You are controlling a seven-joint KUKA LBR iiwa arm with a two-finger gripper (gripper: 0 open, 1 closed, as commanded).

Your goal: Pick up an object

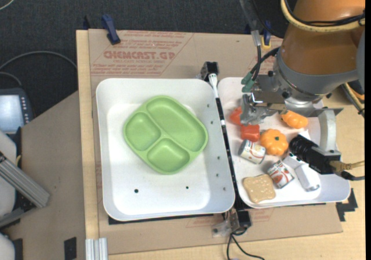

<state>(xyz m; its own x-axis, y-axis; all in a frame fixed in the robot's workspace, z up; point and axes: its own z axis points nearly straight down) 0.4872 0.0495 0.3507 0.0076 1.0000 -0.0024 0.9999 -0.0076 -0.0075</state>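
Observation:
My gripper (251,112) hangs low over the back left part of the right bin (342,195). Just below its tip lies a red block (250,132), and an orange-red piece (235,116) sits at its left side. An orange toy pumpkin (274,141) rests right of the red block. A small silver can (253,151) lies in front of the block, and a red and white can (281,174) lies nearer the front. A tan cracker (258,188) is at the bin's front. The wrist hides the space between the fingers.
The left bin (116,189) holds a green divided plate (165,133). An orange toy (294,119) lies right of the gripper, partly under the arm. A pale grey tube (308,179) lies near the front right. The rim between the bins (223,137) runs close to the gripper's left.

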